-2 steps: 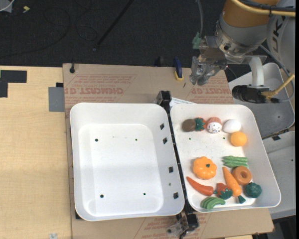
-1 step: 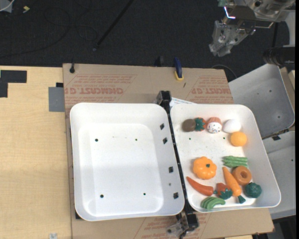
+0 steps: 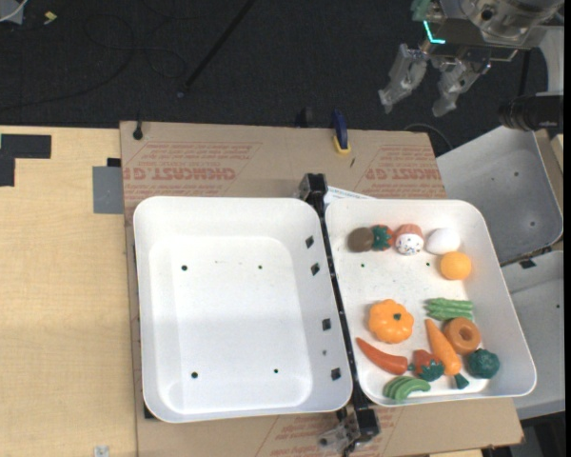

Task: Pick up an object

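My gripper [image 3: 421, 91] hangs high above the bench at the upper right, well behind the right bin [image 3: 500, 255]. Its two grey fingers [image 3: 398, 82] are spread apart with nothing between them. In the right bin lie toy foods: a brown piece [image 3: 361, 240], a strawberry [image 3: 408, 240], a white egg [image 3: 443, 241], an orange ball [image 3: 455, 266], a small pumpkin [image 3: 391, 321], green beans [image 3: 449, 307], a carrot [image 3: 442, 345], a donut [image 3: 463, 334], a red chili [image 3: 382, 356], a broccoli [image 3: 482, 363] and a green pod [image 3: 405, 387].
The left bin [image 3: 152, 255] sits beside the right one, joined by a black divider [image 3: 325, 284]. Both rest on a cardboard sheet [image 3: 228, 165] over a wooden bench [image 3: 48, 303]. A grey metal plate [image 3: 514, 179] stands to the right.
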`<action>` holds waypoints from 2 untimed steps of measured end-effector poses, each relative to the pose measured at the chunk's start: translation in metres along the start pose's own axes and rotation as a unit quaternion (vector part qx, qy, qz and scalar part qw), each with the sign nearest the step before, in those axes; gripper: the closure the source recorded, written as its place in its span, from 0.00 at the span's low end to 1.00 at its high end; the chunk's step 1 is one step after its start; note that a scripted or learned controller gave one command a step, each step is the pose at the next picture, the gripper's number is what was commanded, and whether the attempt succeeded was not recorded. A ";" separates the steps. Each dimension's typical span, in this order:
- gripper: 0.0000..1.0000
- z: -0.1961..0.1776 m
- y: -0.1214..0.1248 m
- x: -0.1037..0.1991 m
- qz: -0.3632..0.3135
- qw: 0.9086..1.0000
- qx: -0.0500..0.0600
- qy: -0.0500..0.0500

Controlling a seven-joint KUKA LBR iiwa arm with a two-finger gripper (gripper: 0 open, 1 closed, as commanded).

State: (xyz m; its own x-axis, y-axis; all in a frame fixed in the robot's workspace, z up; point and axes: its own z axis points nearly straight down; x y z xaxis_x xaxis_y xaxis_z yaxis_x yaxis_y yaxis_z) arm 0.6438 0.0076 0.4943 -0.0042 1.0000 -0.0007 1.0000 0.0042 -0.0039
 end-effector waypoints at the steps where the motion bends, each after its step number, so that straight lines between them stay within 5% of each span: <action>1: 0.00 0.183 -0.002 0.087 -0.001 1.000 0.008 0.001; 2: 0.00 0.201 -0.018 0.144 -0.001 1.000 0.002 0.001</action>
State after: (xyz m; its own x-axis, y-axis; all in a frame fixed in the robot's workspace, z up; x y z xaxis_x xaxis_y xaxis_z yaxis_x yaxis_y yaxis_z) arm 0.6249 0.1515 0.2932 -0.0056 1.0000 0.0007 1.0000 0.0056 -0.0077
